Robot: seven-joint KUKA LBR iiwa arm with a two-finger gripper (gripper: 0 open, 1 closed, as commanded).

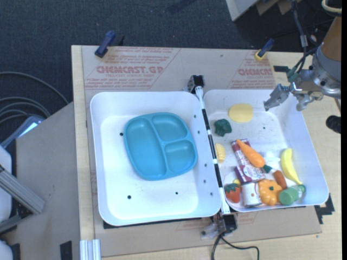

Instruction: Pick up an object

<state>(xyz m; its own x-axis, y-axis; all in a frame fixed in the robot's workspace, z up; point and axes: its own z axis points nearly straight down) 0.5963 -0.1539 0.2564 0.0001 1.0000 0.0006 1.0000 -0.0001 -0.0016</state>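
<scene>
Single fixed camera above the bench, angled down (at a slant), both bins framed

two white bins, one blue tray, one banana

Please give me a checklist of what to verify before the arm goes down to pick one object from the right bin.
1. Claw carries nothing: ok; its fingers stand apart with nothing between them.
2. Claw sits over the right bin: ok, above its far right corner.
3. A target lies free: ok; the yellow lemon-like piece has bare floor around it, and the dark green piece beside it does not touch it.
4. Near-end pile is easy to grasp: not ok; the carrot, packet, can and orange pumpkin crowd together.
5. Banana has room from the bin wall: cannot tell.
6. Blue divided plate lies out of the way: ok, in the left bin.
</scene>
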